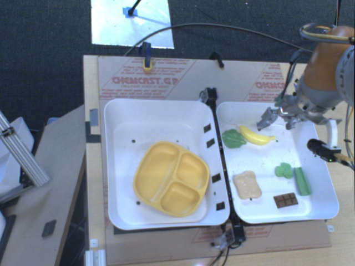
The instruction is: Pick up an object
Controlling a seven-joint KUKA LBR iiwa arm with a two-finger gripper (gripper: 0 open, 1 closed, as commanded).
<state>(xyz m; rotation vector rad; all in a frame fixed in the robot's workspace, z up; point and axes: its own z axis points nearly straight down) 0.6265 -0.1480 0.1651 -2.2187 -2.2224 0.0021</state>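
The gripper [280,118] hangs over the far part of the right bin [327,204], reaching in from the right under the arm's orange band [327,65]. Its two fingers [268,118] stand apart and released, with nothing between them; the left finger tip sits just above the near end of the banana.

The banana [257,136] lies directly below and a little toward the camera from the fingertips. Its long axis runs from upper left to lower right across the bin floor, a gentle curve with the thinner tip pointing right toward the bin's middle. Touching its left end is a green leafy piece [233,139], close to the divider between the bins.

Farther toward the camera, a slice of toast [247,184] lies near the divider, its long axis running roughly toward the viewer. To its right, a brown chocolate bar [285,200] rests near the front wall, slightly tilted. Above that, a small green clump [284,170] sits just beside a green stick [302,181] whose long axis runs near to far.

The left bin [119,126] holds a yellow divided plate [171,178], well apart from the gripper.
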